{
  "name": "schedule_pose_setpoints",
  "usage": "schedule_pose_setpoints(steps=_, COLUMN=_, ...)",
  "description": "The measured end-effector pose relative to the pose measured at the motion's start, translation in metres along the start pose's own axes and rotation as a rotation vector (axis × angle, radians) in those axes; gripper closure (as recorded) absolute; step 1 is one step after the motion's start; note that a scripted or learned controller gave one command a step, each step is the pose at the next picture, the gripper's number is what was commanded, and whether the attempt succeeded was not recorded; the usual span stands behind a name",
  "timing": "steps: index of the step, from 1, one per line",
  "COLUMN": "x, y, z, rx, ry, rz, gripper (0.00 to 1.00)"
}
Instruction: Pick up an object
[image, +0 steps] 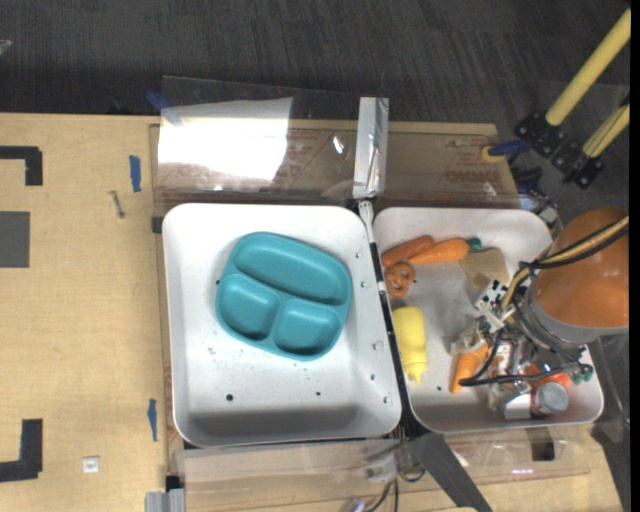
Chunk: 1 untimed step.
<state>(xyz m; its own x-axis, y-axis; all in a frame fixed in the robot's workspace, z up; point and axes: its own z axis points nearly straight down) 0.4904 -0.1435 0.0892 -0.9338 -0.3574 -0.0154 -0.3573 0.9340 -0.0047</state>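
The gripper (497, 352) sits low in the right bin (445, 400); its grip state cannot be determined. A carrot (436, 251) lies at its 11 o'clock, a yellow object (409, 342) at 9 o'clock. The left bin (190, 300) holds a teal tray (284, 294).

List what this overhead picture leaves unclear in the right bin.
- Gripper: camera view; cables and wrist hardware clutter it, so what, if anything, it grips is unclear.
- Orange item beside the gripper: partly covered by the arm's cables; its kind is unclear.
- Tan item near the carrot: the arm overlaps its right side.
- Right bin: the arm hides its right wall.
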Motion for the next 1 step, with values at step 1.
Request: schedule_pose_setpoints(steps=1, x=-0.0044, y=-0.0003, z=-0.0126, rx=0.006, ry=-0.011, rz=-0.003, gripper=1.00)
